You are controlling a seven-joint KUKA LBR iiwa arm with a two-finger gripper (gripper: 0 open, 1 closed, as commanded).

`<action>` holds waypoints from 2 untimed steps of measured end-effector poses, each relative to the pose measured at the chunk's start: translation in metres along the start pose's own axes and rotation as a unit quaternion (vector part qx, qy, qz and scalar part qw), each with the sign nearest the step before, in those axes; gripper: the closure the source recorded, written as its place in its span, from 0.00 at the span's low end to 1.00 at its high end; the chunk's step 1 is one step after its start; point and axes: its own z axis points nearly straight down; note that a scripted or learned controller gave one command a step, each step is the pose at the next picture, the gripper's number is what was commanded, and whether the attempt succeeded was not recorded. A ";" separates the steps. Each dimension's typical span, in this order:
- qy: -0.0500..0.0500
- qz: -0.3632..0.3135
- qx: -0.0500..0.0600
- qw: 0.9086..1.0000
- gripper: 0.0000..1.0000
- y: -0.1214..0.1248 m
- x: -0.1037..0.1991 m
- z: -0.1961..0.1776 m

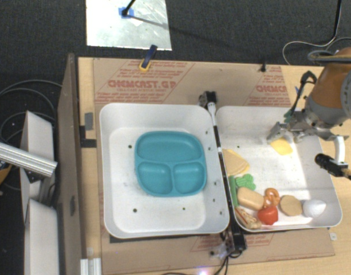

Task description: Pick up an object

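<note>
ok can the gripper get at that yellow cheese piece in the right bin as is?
Probably yes. The gripper hangs just above the yellow cheese piece, which lies alone on the right bin floor, apart from the food pile.

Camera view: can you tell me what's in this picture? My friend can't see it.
A grey robot arm's gripper hangs over a small yellow block in the right white bin. More toy food sits in that bin's near corner, including a red tomato and a white egg. The left white bin holds a blue divided plate.
</note>
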 end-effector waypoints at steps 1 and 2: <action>0.000 0.003 0.004 1.000 0.00 -0.027 0.006 0.007; 0.000 0.001 0.000 1.000 0.00 0.012 0.000 0.011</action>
